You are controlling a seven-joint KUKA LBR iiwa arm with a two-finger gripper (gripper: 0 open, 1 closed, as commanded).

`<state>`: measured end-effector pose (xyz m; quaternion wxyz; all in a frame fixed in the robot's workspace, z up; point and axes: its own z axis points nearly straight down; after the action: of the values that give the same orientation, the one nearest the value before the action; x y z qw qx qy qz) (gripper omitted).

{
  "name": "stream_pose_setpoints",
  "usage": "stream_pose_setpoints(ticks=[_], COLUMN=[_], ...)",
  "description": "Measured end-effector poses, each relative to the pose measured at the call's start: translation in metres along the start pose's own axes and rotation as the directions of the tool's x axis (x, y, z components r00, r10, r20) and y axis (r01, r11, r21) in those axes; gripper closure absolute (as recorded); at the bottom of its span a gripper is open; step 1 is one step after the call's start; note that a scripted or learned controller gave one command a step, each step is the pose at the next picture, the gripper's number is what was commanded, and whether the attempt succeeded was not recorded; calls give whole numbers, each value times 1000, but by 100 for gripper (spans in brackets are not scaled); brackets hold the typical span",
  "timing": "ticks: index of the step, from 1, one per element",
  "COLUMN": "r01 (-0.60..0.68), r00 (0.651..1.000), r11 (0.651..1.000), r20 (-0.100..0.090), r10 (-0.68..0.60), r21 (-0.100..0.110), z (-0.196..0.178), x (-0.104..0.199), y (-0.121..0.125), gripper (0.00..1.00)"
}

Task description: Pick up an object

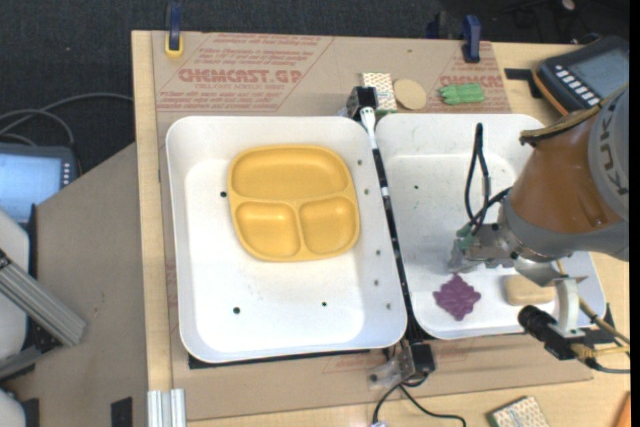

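Over right bin (430,155) | gripper (468,253) just above purple object (456,296) | jaw state: cannot tell | tan block (522,291) beside

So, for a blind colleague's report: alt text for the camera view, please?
An orange-banded arm's claw hovers in the right bin above a purple object. The left bin holds a yellow divided tray.

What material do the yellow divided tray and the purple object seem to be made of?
Yellow divided tray: probably moulded plastic, matt to satin, with smooth rounded compartments and soft highlights. Purple object: unclear, perhaps rubber or foam; dull, bumpy surface without shine.
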<state>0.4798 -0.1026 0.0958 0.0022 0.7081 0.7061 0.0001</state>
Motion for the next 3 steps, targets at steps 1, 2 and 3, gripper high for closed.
stream_pose_setpoints(ticks=[1,2,3], r01=[0,-1,8], r00=[1000,1000,1000], r11=[1000,1000,1000], r20=[0,3,-2], r10=[0,1,-8], r21=[1,-2,-1], z=[1,12,11], x=[0,-68,-7], y=[0,41,77], gripper=[0,0,0])
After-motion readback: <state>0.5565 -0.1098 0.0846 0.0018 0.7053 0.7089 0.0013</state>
